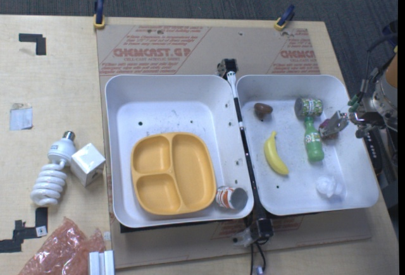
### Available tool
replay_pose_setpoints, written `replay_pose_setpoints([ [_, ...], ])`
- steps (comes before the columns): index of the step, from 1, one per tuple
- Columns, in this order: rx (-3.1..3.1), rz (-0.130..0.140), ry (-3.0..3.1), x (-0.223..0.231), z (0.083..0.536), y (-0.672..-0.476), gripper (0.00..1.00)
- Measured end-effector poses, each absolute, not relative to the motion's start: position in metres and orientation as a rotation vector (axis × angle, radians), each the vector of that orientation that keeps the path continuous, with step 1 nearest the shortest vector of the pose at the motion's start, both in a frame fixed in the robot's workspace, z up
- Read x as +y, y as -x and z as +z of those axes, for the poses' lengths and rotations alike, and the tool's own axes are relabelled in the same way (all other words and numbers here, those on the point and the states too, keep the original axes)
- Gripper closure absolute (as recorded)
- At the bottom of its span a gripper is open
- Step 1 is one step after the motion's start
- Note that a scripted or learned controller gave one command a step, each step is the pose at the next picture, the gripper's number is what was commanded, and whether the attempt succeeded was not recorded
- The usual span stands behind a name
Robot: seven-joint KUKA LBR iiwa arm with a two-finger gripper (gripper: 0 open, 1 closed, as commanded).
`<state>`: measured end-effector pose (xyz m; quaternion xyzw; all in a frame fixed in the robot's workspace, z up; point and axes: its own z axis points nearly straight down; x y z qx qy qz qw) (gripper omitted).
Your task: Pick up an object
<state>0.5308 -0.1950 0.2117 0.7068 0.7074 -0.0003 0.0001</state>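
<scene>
In the right bin (354, 201) lie a yellow banana (276, 154), a green bottle (312, 141) on its side, a green can (309, 107), a small brown lump (263, 110) and a white crumpled piece (329, 187). My gripper (333, 125) reaches in over the right bin's right rim, just right of the green bottle and close to its neck. Nothing is visibly held in it.
The left bin (120, 141) holds a yellow divided plate (172, 172) and a small tipped cup (231, 198) in its near right corner. A light bulb (50, 172), a white cube (88, 163) and a red mesh bag (60, 248) lie on the bench left of the bins.
</scene>
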Motion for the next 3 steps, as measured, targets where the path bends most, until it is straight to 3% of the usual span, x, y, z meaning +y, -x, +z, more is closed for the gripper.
replay_pose_setpoints([
  [1, 2.222, -0.001, -2.221, -0.160, 0.092, -0.554, 0.00],
  [2, 2.218, 0.000, -2.223, -0.161, 0.102, -0.555, 1.00],
  [3, 2.221, 0.000, -2.220, -0.113, 0.184, -0.510, 1.00],
])
